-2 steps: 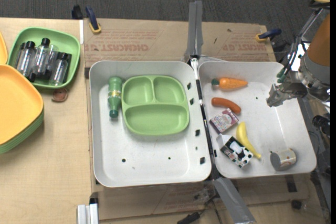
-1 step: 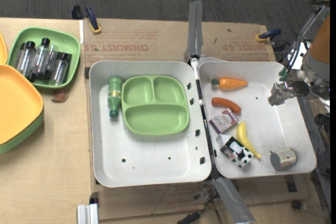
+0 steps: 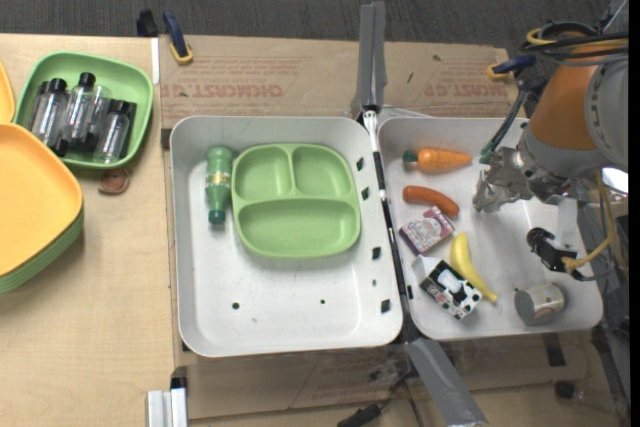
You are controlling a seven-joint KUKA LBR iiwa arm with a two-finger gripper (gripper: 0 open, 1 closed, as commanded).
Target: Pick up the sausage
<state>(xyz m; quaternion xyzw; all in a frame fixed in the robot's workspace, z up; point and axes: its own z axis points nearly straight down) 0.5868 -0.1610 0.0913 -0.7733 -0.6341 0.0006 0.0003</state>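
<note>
**Camera view: gripper over the right bin, sausage lying free**

Camera view, from above at a slant: the gripper (image 3: 490, 195) hangs over the right bin (image 3: 505, 320), and whether its fingers stand apart or together I cannot tell, since they are small and dark against the white floor. Nothing shows between them. The gripper sits just right of the sausage (image 3: 431, 200) and apart from it. Above the wrist, the orange band (image 3: 562, 110) and the grey arm (image 3: 610, 115) reach in from the right edge.

The sausage, red-orange, lies on the floor of the right bin near its left wall, slanting down to the right. Just above it is a carrot (image 3: 438, 157) with a green tip, lying roughly level. Just below the sausage is a small pink packet (image 3: 426, 232), and beside that a banana (image 3: 468, 265), touching or nearly touching a black-and-white box (image 3: 449, 290). A grey cylinder (image 3: 540, 303) rests near the bin's lower right corner.

The left bin (image 3: 200, 310) holds a green divided plate (image 3: 295, 200) and, just left of it, a green bottle (image 3: 218, 183) lying lengthwise. On the bench to the left stand a green tray of dark-capped vials (image 3: 85, 110) and a stack of orange plates (image 3: 35, 210).
</note>
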